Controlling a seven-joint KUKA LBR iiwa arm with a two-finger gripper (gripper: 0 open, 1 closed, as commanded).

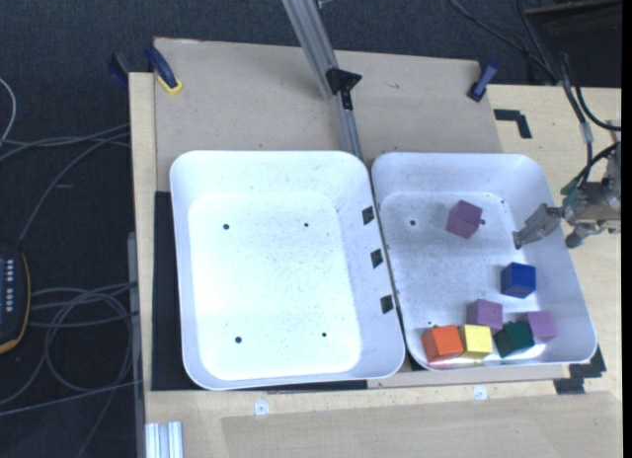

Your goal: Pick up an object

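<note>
My fingers (pixel 555 221) hang spread over the right bin (pixel 395 249); I risk clipping its rim before reaching the blue cube (pixel 518 279).

Seven small blocks lie in the right bin (pixel 395 249). A purple block (pixel 463 218) sits alone toward the far side, tilted. A blue block (pixel 518 279) rests near the right wall. Along the near edge an orange block (pixel 443 343), a yellow block (pixel 477 340) and a green block (pixel 513 338) sit in a touching row, with two smaller purple blocks (pixel 484 312) (pixel 540 325) just behind them
</note>
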